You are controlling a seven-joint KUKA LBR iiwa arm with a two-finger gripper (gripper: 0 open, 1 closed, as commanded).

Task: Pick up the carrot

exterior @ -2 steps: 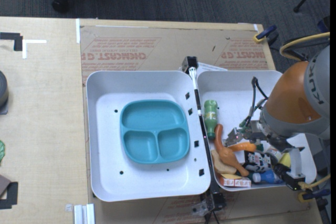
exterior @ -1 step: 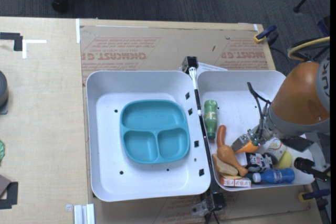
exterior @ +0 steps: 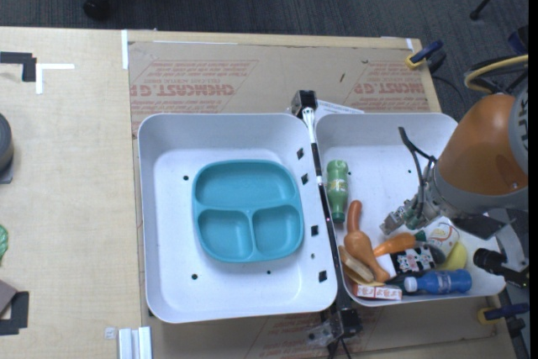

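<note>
Blue bottle [exterior: 439,282] at near rim, carrot [exterior: 395,245] lying roughly left-right, gripper [exterior: 407,218] just above, grip state unclear.

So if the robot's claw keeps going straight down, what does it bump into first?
Most likely the carrot. The gripper hangs just above its thick end in the right bin, pointing down. Height is hard to judge from this slanted view, so it could slip past and touch the bin floor beside the carrot instead.

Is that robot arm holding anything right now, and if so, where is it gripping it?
Cannot be told: the end effector sits just above the carrot in the right bin.
</note>
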